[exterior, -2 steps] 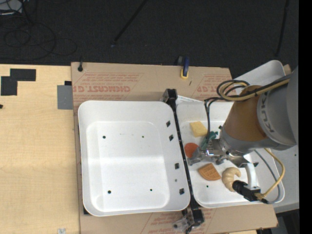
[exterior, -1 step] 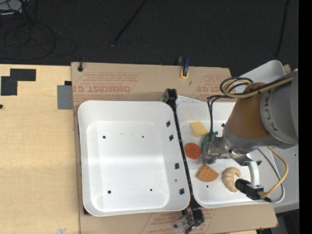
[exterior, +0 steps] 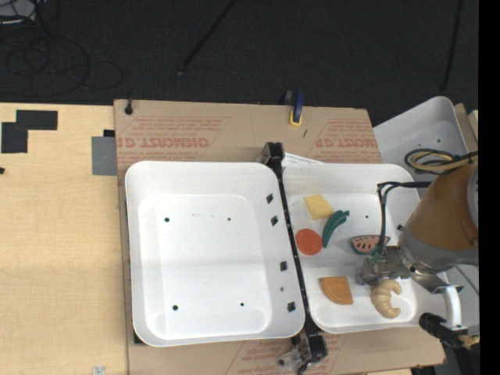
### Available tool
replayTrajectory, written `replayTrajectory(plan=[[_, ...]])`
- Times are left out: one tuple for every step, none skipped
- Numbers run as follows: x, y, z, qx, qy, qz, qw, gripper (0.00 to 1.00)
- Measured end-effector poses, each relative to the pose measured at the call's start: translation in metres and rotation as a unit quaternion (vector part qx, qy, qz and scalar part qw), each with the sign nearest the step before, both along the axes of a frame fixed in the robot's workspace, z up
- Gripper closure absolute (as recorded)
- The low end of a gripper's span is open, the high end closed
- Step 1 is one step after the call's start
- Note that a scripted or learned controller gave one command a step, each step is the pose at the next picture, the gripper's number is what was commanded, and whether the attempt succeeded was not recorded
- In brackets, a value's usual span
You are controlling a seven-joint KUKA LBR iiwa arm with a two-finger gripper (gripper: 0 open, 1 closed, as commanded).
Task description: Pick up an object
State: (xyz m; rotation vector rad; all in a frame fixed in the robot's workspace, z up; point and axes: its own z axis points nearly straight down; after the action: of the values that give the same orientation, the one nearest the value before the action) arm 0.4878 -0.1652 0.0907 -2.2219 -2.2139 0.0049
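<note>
The right bin [exterior: 355, 176] holds several toy foods. A yellow block [exterior: 317, 206] lies near its back, with a green pepper [exterior: 334, 225] beside it and a red-orange disc [exterior: 308, 242] by the divider. A watermelon slice [exterior: 364, 245] sits further right. An orange wedge [exterior: 337, 290] and a pale croissant [exterior: 387, 298] lie near the front. My gripper [exterior: 376, 269] is low in the right bin, between the watermelon slice and the croissant, right at the croissant's upper edge. The grey wrist hides what is under it.
The left bin [exterior: 141, 209] stands beside the right one, split from it by a black clamp rail [exterior: 285, 241]. The arm's orange band [exterior: 445, 217] overhangs the right bin's right rim. Cardboard [exterior: 203, 135] lies under both bins.
</note>
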Motion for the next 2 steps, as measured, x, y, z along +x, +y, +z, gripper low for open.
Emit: replayTrajectory(plan=[[0.013,0.082,-0.002,-0.0010,-0.003,0.003,1.0000,1.00],[-0.005,0.131,0.099,-0.0003,-0.001,0.003,1.0000,1.00]])
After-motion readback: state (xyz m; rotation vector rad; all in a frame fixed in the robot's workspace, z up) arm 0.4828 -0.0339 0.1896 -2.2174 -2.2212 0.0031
